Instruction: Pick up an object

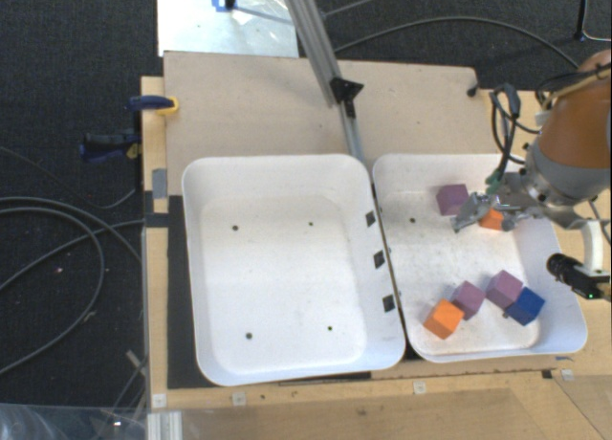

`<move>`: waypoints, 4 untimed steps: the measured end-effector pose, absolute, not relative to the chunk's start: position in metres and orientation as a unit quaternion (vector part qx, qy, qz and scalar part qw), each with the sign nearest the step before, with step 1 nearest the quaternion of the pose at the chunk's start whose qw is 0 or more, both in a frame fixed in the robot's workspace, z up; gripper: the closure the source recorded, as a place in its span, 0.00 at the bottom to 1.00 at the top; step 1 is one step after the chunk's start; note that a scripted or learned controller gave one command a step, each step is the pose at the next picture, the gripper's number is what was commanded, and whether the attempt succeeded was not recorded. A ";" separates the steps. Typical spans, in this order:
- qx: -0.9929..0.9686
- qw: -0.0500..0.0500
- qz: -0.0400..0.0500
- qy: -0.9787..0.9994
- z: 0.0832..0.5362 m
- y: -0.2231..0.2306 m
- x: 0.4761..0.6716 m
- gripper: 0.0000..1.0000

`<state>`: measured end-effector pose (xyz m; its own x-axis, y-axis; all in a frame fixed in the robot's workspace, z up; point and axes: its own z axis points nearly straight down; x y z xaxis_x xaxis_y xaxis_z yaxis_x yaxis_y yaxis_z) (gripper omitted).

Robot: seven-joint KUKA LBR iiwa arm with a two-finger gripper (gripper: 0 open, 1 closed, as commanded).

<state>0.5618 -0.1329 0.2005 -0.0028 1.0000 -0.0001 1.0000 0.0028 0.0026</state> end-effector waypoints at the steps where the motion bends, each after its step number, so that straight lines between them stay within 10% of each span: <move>1: 0.708 0.000 -0.002 0.706 0.101 -0.202 0.588 0.00; 2: 0.704 0.002 0.001 0.710 0.114 -0.198 0.648 0.00; 3: 0.700 -0.036 -0.025 0.713 0.096 -0.202 0.680 0.00; 4: 0.700 -0.040 -0.029 0.713 0.104 -0.204 0.677 1.00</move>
<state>0.6770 -0.2035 0.1037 -0.0182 0.9997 0.0157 0.9951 0.0196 -0.0971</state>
